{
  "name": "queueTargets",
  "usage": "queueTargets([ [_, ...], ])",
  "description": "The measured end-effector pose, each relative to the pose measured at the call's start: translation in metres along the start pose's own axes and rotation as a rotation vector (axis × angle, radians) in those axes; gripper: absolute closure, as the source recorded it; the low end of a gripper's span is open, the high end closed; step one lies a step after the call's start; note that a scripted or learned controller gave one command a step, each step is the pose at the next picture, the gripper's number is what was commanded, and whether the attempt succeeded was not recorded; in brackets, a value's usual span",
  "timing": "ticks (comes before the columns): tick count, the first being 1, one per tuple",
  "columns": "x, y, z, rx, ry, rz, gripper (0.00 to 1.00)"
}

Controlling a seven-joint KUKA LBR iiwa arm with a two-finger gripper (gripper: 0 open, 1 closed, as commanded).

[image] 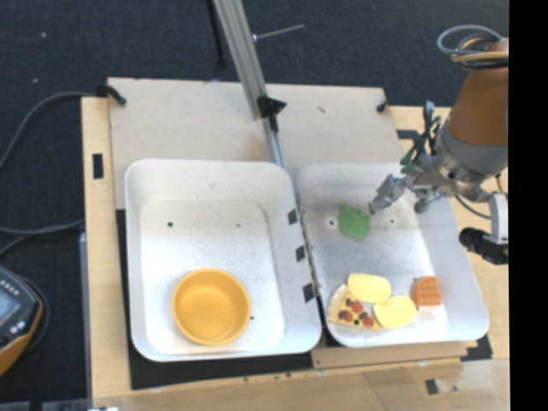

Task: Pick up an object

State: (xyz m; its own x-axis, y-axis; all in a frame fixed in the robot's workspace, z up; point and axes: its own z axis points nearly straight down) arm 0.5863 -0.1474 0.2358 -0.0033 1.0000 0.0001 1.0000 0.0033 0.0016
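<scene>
**A:** What lies nearest the camera?

**B:** In the left bin (150, 229), a yellow bowl (211, 306) sits upright near the front edge, round and plain, its inside a shade deeper than its rim. In the right bin (445, 255), along the front wall, there is a cluster: a slice of toy pizza (353, 312) with red and dark dots on it, two pale yellow rounded pieces (370, 288) touching it and each other, and just to their right a small orange block (426, 292) with a ridged look.

**A:** And further back?

**B:** A green object (354, 222) lies alone on the floor of the right bin, toward its back-left part, well apart from the front cluster. It is small, lumpy and irregular in outline, a flat mid-green, soft-looking; finer detail is too blurred to tell.

**A:** Where is the gripper?

**B:** The gripper (382, 201) hangs over the right bin, just beside the green object on its upper right, reaching in from the right below the arm's orange band (479, 101). Nothing is between its fingers. How far apart they stand, I cannot tell; the view shows them as one grey shape.

**A:** Beyond that?

**B:** A slanted metal rail (244, 50) rises from the bench between the bins' back edges.
</scene>
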Motion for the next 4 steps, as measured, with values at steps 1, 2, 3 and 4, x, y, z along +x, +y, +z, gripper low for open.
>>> queueTargets([
  [1, 0.0, 0.0, 0.0, 0.0, 0.0, 0.001, 0.0],
  [2, 0.003, -0.01, 0.052, 0.006, -0.001, 0.004, 0.0],
  [3, 0.002, -0.013, 0.094, 0.005, -0.002, 0.004, 0.0],
  [4, 0.0, -0.013, 0.137, 0.003, -0.002, 0.005, 0.0],
])
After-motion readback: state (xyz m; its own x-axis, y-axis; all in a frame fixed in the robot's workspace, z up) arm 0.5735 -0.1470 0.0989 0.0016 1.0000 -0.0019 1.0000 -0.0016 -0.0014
